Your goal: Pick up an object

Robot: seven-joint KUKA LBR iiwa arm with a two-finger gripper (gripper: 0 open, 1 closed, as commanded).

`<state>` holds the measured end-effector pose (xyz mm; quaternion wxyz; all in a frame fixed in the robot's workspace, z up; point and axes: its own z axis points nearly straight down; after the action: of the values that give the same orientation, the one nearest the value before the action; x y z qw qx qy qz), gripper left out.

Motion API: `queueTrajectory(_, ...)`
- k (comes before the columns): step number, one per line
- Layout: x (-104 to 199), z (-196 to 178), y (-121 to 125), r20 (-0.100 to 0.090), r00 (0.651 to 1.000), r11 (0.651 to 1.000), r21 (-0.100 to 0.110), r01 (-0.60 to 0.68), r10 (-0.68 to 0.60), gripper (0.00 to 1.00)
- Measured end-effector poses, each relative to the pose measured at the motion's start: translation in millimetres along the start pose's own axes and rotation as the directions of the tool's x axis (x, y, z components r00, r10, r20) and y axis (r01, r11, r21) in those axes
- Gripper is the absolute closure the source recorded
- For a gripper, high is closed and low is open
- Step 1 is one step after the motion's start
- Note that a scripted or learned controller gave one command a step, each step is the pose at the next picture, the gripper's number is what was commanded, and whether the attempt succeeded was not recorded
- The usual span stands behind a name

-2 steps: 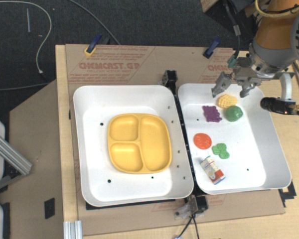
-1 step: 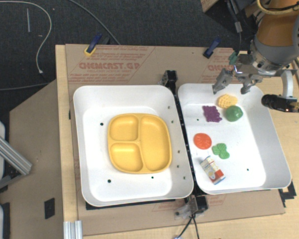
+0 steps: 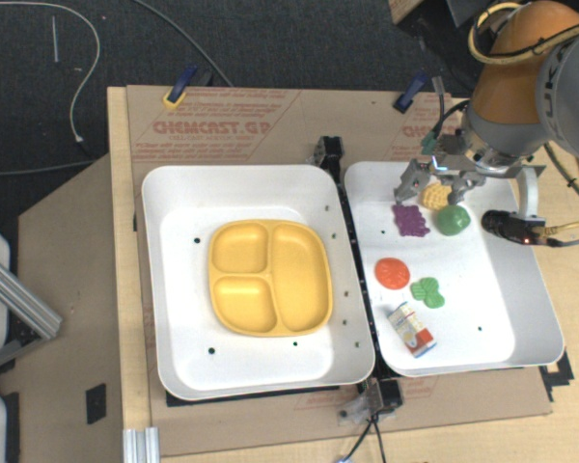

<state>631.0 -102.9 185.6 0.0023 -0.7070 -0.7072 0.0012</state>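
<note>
Gripper (image 3: 434,183) hovers, fingers spread, over the yellow toy (image 3: 435,197) near the right bin's (image 3: 521,340) far edge; nothing pinched.

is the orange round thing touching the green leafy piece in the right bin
Apart. The camera view shows a strip of bare white bin floor between the orange round piece and the green leafy piece, which lies just to its right and slightly nearer the camera.

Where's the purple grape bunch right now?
In the right bin, near its far left corner: the purple grape bunch lies just left of the green ball, below the gripper.
</note>
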Motion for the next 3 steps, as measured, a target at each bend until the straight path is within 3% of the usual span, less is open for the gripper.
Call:
queueTrajectory(2,3.0,92.9,-0.9,0.000,1.000,1.000,0.000,0.000,0.000,0.00)
queueTrajectory(3,3.2,79.4,0.2,0.000,1.000,1.000,-0.004,0.000,0.000,1.00)
